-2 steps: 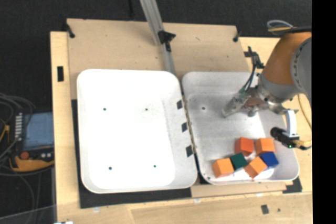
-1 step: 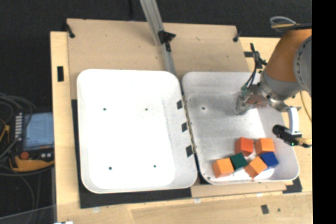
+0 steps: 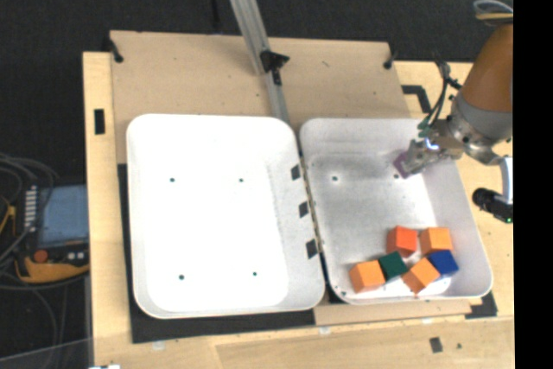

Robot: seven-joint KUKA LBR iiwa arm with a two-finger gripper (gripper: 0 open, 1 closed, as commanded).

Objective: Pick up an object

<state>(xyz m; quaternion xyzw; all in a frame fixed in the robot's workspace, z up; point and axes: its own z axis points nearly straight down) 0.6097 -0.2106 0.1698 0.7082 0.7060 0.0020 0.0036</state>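
Down in the near corner of the right bin (image 3: 337,153), small blocks huddle: an orange block (image 3: 367,275), a green block (image 3: 393,264), a blue block (image 3: 441,262) and more orange ones touching them. They look light, rigid and flat-sided, best pinched across opposite faces. The gripper (image 3: 411,162) hovers toward that bin's far side, well apart from them; its spread I cannot tell.

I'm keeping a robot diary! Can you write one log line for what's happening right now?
arm: reaching in over right bin | pincer: above bin's far part, away from blocks | blocks: clustered at near corner, orange, green, blue | object picked up: not yet
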